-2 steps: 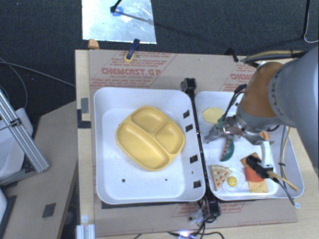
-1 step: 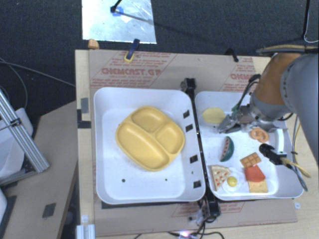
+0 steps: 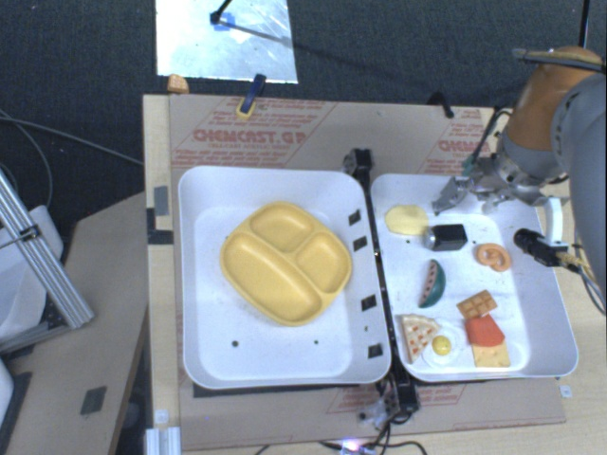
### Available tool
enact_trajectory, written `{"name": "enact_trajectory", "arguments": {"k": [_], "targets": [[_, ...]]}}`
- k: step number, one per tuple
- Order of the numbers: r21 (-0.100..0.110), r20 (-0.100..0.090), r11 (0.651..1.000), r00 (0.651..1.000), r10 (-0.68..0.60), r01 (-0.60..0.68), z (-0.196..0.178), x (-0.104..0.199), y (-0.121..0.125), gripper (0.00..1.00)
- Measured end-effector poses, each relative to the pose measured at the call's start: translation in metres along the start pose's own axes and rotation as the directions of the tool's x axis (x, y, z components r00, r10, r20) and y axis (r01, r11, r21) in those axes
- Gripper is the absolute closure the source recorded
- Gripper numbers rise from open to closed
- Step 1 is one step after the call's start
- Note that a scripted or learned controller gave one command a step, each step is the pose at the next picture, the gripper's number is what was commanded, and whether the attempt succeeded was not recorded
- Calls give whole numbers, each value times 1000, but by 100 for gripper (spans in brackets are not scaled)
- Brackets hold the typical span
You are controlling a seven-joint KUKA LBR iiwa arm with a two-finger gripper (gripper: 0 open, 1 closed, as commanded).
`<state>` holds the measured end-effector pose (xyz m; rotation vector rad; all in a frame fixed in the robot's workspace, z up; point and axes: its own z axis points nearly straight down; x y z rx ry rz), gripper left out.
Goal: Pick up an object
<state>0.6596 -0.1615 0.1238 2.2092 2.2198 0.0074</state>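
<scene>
While I am hovering over the right bin point(image 3: 560, 344), my jaws point(image 3: 450, 234) are hanging just beside the yellow piece point(image 3: 407, 220), which is lying to their left, long axis across. I cannot tell how open they are.

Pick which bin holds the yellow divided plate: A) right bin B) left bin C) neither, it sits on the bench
B: the plate lies in the left bin, while the right bin holds the toy food.
</scene>
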Motion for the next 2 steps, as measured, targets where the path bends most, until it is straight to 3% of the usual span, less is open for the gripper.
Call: {"name": "enact_trajectory", "arguments": {"k": [1, 2], "targets": [[13, -9, 1000, 1000, 5, -5, 39, -46, 9, 0], [4, -1, 1000, 1000, -2, 2, 27, -44, 11, 100]]}}
